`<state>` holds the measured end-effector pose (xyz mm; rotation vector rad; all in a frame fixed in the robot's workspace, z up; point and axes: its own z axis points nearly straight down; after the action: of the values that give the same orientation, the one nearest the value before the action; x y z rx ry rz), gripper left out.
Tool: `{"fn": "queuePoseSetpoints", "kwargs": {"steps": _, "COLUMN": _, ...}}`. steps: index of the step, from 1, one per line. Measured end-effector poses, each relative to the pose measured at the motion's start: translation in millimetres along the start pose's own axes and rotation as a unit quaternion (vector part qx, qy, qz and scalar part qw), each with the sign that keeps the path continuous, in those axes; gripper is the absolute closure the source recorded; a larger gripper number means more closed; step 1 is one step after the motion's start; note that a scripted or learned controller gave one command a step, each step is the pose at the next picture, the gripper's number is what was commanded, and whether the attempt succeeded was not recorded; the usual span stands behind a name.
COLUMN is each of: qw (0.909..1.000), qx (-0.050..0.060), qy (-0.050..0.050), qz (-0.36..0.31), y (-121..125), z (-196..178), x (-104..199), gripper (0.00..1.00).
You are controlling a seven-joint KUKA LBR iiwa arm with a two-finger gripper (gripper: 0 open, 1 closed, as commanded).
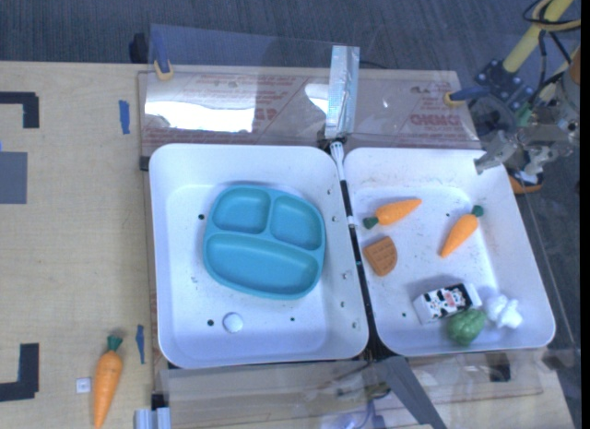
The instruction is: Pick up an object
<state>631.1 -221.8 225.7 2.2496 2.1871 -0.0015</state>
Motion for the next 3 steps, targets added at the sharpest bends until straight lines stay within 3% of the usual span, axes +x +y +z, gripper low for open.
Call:
{"fn": "queuePoseSetpoints", "kwargs": {"steps": 1, "qw": 0.9999, "qx": 0.006, "qy": 0.003, "qz": -0.011, "y": -23.7, "z": 102.6, "x": 13.9, "gripper": 0.0}}
{"fn": "queuePoseSetpoints", "kwargs": {"steps": 2, "qw": 0.9999, "qx": 0.0, "qy": 0.001, "qz": -0.011, "y": -20.1, "z": 88.4, "x": 13.0, "gripper": 1.0}}
{"fn": "queuePoseSetpoints", "kwargs": {"steps": 3, "qw": 0.9997, "qx": -0.003, "qy": 0.001, "qz": 0.026, "y": -39.7, "z": -43.1, "x": 40.8, "gripper": 1.0}}
